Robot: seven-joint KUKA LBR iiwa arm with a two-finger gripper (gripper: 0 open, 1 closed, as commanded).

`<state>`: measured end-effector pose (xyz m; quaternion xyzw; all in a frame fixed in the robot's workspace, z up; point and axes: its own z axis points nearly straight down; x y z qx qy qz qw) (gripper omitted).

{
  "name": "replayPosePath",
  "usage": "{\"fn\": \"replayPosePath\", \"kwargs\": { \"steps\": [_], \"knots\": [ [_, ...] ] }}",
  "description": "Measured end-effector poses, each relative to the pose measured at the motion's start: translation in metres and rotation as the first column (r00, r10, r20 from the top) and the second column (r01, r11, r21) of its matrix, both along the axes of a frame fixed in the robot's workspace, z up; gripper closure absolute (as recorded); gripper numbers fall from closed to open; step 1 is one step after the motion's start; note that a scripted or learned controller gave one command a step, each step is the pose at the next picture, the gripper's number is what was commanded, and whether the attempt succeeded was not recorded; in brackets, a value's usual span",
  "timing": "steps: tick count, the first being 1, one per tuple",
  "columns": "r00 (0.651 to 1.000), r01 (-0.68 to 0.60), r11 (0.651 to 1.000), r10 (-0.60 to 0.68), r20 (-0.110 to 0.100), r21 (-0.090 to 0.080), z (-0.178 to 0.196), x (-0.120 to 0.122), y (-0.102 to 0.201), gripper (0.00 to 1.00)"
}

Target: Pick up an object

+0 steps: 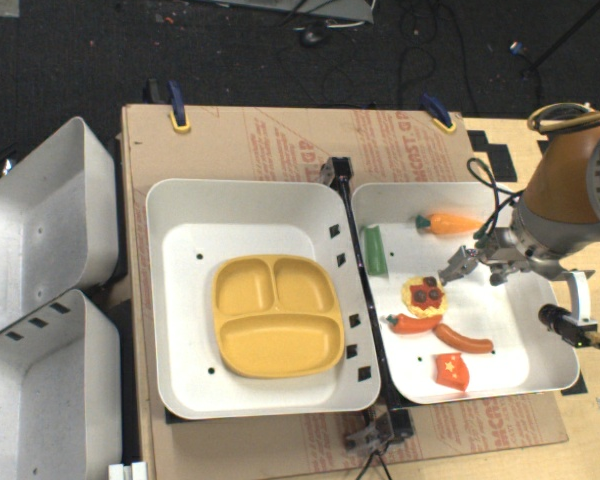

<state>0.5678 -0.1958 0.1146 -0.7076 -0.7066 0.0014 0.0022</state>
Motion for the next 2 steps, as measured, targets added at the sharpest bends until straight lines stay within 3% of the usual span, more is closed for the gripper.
{"fn": "replayPosePath", "kwargs": {
  "steps": [1, 2],
  "knots": [
    [1.000, 0.000, 1.000, 0.000, 0.007, -0.003, 0.014, 0.002, 0.000, 1.00],
    [1.000, -0.005, 1.000, 0.005, 0.011, -0.003, 0.061, 0.005, 0.008, 1.00]
  ]
}}
